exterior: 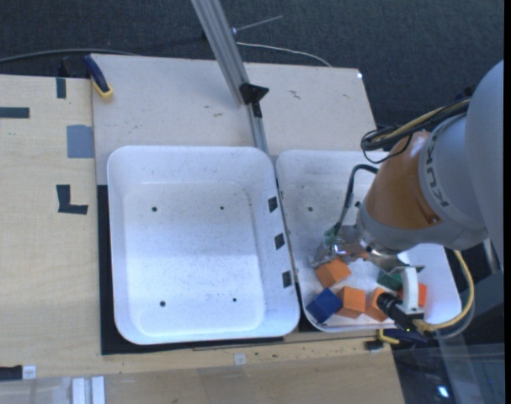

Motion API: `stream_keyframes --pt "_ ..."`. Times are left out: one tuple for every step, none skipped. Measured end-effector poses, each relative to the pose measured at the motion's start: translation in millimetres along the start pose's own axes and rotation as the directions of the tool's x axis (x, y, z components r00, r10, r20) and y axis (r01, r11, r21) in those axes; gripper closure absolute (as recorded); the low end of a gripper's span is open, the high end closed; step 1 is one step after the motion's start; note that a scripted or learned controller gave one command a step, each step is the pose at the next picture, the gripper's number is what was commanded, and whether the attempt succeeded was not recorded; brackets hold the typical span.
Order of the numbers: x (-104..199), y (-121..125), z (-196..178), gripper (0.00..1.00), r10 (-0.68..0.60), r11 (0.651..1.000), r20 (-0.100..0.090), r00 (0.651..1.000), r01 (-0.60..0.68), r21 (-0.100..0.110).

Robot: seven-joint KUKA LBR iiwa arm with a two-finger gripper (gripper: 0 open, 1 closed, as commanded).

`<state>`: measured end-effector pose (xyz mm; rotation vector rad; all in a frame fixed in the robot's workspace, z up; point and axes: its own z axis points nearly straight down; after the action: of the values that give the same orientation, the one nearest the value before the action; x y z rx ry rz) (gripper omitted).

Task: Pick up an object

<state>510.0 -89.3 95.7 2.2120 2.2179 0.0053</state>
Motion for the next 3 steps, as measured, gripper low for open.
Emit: stream_keyframes --pt "98.1 23.1 -100.4 1.0 -0.007 1.0 -0.007 1.0 0.007 0.002" --pt "63.6 44.9 -164.9 1.0 0.002 1.0 -0.002 1.0 -0.002 0.002" --pt "65.3 43.1 -160.7 0.0 0.001 1.0 -0.003 1.0 -0.001 0.011"
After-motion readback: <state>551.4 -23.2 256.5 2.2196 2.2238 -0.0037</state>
